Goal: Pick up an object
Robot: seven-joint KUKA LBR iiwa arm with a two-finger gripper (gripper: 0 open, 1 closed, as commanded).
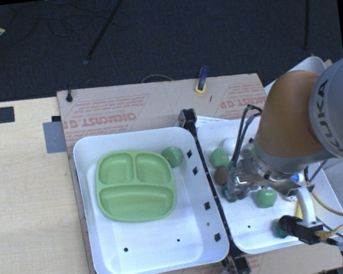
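We see the gripper (234,184) low in the right bin (254,241), close to the divider between the two bins, but the wrist and cables crowd over it and we cannot tell how it is set or whether anything is in it. Just beside it lie the likeliest candidates: a small green ball-like object (218,157) toward the far side, a dark brownish lump (220,175) touching or nearly touching the tool, and another green rounded piece (266,198) on the near side, partly under the arm (295,123). A pale object (229,144) sits a little farther back. We judge these to be light toy pieces, probably hard and smooth plastic, so they would roll or squirt sideways under an off-centre pinch; taking one across its widest middle, straight down, seems safest. The cluster is tight, so a neighbour may be nudged. Farther out, in the left bin (149,255), a green divided plate (135,186) lies flat, broad and thin-rimmed, awkward to grasp, with a green ball (173,157) just beside its far right corner.
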